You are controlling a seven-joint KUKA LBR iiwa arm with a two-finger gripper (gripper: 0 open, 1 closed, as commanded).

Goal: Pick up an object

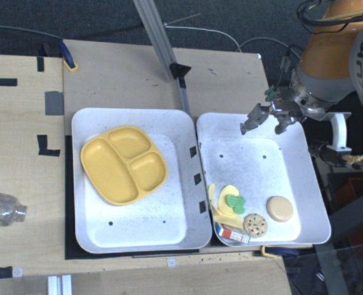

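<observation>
Camera view: jaws [269, 120] spread open and empty over right bin's [292, 137] far edge, pickable objects clustered at its near end — tan puck [280, 208] lies apart from cookie [255, 224] and yellow-green toy [228, 202], so probably the cleanest target: centre above it, descend straight.

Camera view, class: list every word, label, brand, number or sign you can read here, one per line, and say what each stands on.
No text in this view can be read.
Red and white packet at the near edge of the right bin: it may carry print, but this is too small and blurred to read.
Yellow divided plate, chocolate chip cookie, round tan piece and clear plastic bottle: no lettering visible.
</observation>
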